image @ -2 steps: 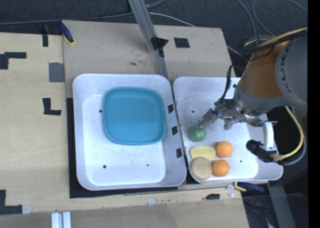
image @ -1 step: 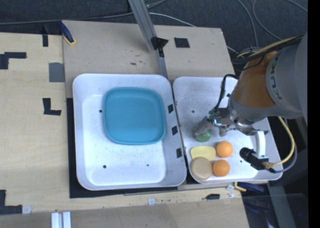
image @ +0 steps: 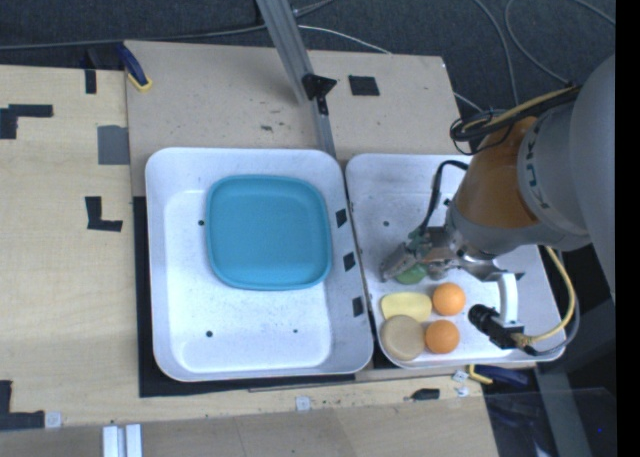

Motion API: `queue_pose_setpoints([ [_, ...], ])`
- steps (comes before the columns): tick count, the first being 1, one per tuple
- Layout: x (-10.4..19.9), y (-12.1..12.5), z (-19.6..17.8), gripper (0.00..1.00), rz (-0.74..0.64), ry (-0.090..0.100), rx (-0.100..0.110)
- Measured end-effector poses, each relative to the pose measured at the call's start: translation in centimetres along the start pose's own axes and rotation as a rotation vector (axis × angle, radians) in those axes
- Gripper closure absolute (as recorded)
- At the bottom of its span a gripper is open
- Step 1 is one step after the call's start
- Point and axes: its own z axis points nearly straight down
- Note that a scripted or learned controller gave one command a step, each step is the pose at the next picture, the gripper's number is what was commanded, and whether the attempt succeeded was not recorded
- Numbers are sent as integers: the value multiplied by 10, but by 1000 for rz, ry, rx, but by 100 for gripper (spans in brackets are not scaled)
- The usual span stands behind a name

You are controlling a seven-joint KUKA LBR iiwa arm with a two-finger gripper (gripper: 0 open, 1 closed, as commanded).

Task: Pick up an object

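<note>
My gripper [image: 408, 261] hangs low in the right bin [image: 385, 193], near its middle. Something green [image: 408, 270] lies right under the fingertips; I cannot tell whether it is gripped. Just in front of the gripper lie a pale yellow piece [image: 404, 303], a tan round piece [image: 402, 337] and two orange balls [image: 449, 299] [image: 441, 336], packed together at the bin's near edge. The grey arm with its orange band [image: 495, 185] reaches in from the right.
The left bin [image: 175, 275] holds a blue square plate [image: 268, 231]. A grey metal pole [image: 290, 40] slants down from the top to the gap between the bins. Cables loop over the bench behind the right bin.
</note>
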Motion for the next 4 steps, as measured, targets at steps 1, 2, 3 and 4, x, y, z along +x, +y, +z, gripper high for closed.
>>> queue_pose_setpoints([
  [1,0,1,-11,100,0,-1,-2],
  [2,2,4,-73,100,0,0,-3],
  [3,9,5,-116,100,0,1,-2],
  [4,9,5,-151,100,0,0,-1],
])
